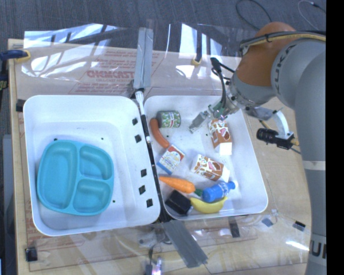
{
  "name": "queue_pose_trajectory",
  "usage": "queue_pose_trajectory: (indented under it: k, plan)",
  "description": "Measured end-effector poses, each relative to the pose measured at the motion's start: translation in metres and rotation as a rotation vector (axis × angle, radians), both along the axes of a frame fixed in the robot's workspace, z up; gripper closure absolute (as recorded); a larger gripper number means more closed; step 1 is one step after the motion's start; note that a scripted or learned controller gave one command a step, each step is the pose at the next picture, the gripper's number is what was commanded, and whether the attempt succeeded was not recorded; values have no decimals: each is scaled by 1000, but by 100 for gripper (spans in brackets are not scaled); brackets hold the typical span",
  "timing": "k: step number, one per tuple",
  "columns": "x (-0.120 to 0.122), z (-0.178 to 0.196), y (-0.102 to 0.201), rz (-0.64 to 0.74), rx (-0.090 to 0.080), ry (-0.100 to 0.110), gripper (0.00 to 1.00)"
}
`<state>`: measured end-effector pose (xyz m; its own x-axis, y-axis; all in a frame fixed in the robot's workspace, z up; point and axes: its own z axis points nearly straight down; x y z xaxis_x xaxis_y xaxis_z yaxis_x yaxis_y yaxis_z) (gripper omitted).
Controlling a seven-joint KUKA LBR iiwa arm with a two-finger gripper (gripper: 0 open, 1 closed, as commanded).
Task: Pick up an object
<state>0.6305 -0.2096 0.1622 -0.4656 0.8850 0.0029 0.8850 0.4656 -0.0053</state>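
1. I am watching the gripper (209, 118) hanging over the far part of the right bin (249, 156). Its fingers are standing spread apart, one reaching left toward the bin's middle, the other sitting just at the top of the brown-and-white carton (221, 134). Nothing is lying between them, so I am holding nothing.
2. That carton is lying just right of the gripper, near the bin's right wall.
3. The green can (168, 119) is sitting to the left of the gripper, with bare white floor showing between them.
4. The sausage (157, 133) is lying along the left wall, beside the can.
5. Toward the near side, things are crowding together: a small blue-and-white carton (172, 158), a second brown-and-white carton (209, 168), a carrot (178, 183), a black block (178, 203), a banana (209, 205) and a blue bottle (217, 191).
6. The left bin (34, 116) is holding a blue divided plate (74, 177), well apart from the arm.
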Motion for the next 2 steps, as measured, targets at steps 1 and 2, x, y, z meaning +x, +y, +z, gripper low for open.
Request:
queue_pose_trajectory:
  k: [1,2]
  plan:
    - [-9,29,0,21,-1,-4,0]
    - [-9,37,1,24,-1,-1,100]
